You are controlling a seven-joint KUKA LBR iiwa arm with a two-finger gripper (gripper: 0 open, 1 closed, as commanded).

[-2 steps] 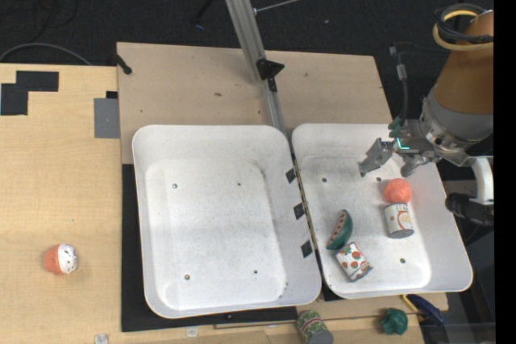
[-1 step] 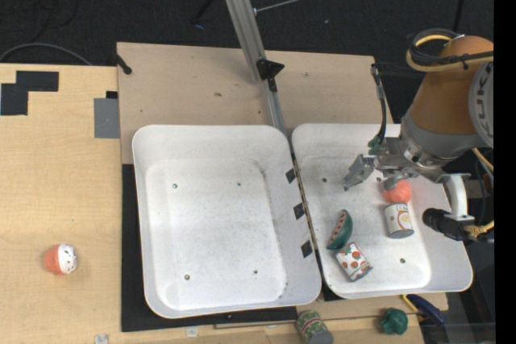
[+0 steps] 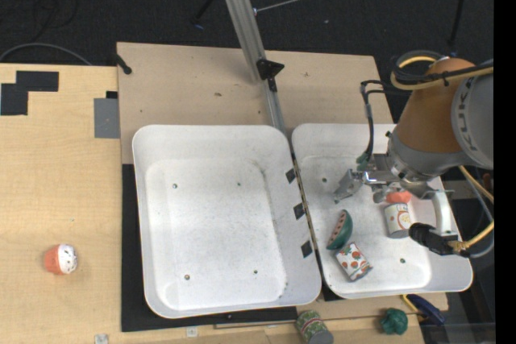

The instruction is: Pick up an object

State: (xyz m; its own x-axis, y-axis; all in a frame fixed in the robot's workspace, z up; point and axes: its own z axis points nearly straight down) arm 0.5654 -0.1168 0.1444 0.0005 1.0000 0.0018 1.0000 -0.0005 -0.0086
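Objects for picking: three lie in the right bin, all in its lower half. A green wedge with a red face sits near the bin's left wall. A small red-and-white patterned carton lies just below the wedge, close to the bin's front rim. A white can with an orange label stands toward the bin's right side, partly under the arm.

Claw: hangs above the wedge toward the bin's middle, apart from it; the can is to its right and slightly lower, the carton well below. Metal fingers point toward the bin's left wall. Spread between them cannot be told, and nothing is visibly held.

Room: bare floor in the right bin's upper half and lower right corner. Wedge is crowded by the wall between the bins.

Count: two white bins; left bin. Outside the right bin: one red-and-white ball far left on the wooden bench, one green lump and one dark can below the front rim.
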